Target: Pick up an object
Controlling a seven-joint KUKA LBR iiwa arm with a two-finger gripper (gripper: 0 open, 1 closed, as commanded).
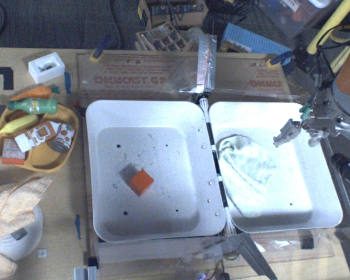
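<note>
Currently the tool (287, 132) hangs over the upper right part of the right bin (324, 209), reaching in from the right; whether it is open or closed cannot be told from this view, and nothing shows in its grip.

Nearest candidate: crumpled white cloth (248, 167), lying on the right bin's floor, just below and to the left of the tool. Its long axis runs diagonally, upper left to lower right.

Alternative: orange block (142, 182) in the left bin (105, 127), well apart from the tool, sitting corner-on to the bin walls, touching a small grey piece (129, 172).

Judgement: cloth is the shorter reach.
</note>
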